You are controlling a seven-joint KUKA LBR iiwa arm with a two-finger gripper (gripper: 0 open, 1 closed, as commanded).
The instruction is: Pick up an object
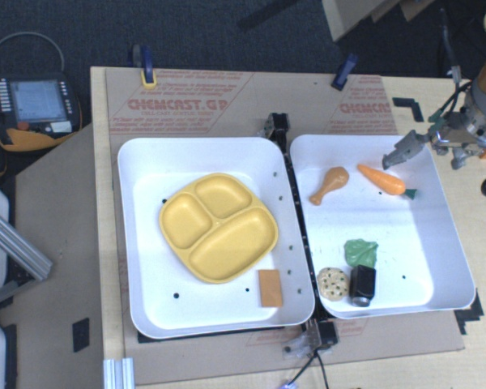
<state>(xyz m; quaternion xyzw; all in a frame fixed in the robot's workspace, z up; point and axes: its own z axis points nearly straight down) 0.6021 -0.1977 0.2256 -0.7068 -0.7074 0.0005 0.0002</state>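
Nothing lifted yet, so your pick is all ahead. Hand [407, 154] hovers at right bin's [445, 241] far rim, fingers spread, gripping nothing. Nearest candidate: orange plastic carrot [381, 180] lying just beside it on bin floor.

Robotics lab — teach pendant [36, 108], clamped bench [227, 96]

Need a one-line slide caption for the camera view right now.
End effector hovers near the carrot in the right bin; yellow divided plate sits in the left bin.

Tabletop [105, 217] covered by brown printed cardboard sheet [227, 96] (clamped at far edge); 2 white bins [138, 217] side by side.
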